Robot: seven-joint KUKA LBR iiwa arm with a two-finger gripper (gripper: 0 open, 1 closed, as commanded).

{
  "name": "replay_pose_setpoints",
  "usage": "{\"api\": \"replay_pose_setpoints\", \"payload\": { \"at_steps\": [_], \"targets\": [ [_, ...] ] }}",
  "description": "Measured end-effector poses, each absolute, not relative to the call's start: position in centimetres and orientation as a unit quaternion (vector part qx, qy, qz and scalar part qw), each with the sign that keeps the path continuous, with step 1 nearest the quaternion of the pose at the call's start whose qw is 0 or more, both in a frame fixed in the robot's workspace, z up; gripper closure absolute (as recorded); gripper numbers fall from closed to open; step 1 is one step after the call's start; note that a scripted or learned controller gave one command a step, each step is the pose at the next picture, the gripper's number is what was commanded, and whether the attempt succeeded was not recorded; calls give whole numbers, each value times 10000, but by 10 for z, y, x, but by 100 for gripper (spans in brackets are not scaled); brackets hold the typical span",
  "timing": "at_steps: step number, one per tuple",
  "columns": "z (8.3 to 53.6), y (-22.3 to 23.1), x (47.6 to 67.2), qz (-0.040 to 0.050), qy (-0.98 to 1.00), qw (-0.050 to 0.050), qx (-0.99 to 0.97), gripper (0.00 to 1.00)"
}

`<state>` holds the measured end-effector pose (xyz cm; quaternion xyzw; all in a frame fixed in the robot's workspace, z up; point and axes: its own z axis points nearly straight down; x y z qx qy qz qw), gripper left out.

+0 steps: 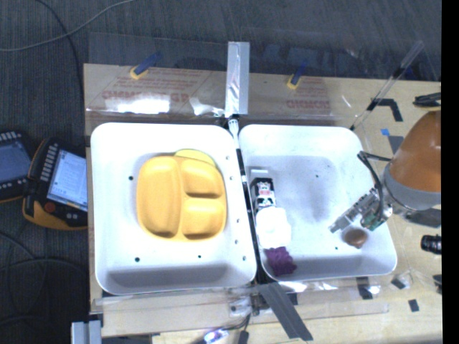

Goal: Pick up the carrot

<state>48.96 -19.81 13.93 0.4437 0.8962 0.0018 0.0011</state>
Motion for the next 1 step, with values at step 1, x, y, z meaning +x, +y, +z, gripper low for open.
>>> {"api": "replay_pose_setpoints", "payload": {
  "at_steps": [1],
  "targets": [
    [139,-198,490,17,8962,9,4436,0]
  ]
}}
